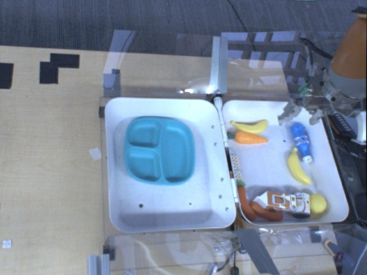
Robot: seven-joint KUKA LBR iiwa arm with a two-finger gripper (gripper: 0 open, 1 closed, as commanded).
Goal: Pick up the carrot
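The orange carrot (250,138) lies on its side in the right bin (338,182), near the bin's upper left corner, just under a small yellow banana (250,126). My gripper (299,116) hangs over the bin's upper right part, to the right of the carrot and well apart from it. Its two fingers (285,117) stand spread, so the gripper is open, and nothing sits between them. A blue bottle (300,141) lies just below the fingertips.
The right bin also holds a second banana (299,168), a printed carton (284,201), a lemon (318,204) and red-brown sausages (259,209) along its front. The left bin (120,205) holds a blue divided plate (159,149).
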